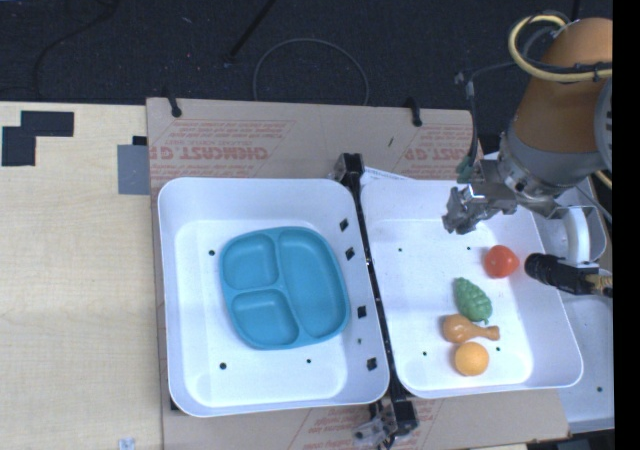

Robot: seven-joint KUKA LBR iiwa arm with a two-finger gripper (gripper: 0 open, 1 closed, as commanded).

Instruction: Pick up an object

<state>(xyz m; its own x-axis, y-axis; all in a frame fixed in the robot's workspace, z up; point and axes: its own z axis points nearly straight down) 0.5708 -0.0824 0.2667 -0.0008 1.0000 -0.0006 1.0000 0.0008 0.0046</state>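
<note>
In the right bin (420, 338) lie a red ball-like fruit (501, 261), a green leafy toy (472, 298), an orange drumstick-shaped toy (467, 329) and a round orange fruit (471, 359). My gripper (461, 216) hangs over the upper part of the right bin, up and to the left of the red fruit, with nothing visible between its fingers. Whether they stand apart is not clear from this angle.
The left bin (190, 338) holds a blue divided plate (282, 286). A black divider (362, 268) runs between the two bins. The toys cluster in the right bin's lower right part.
</note>
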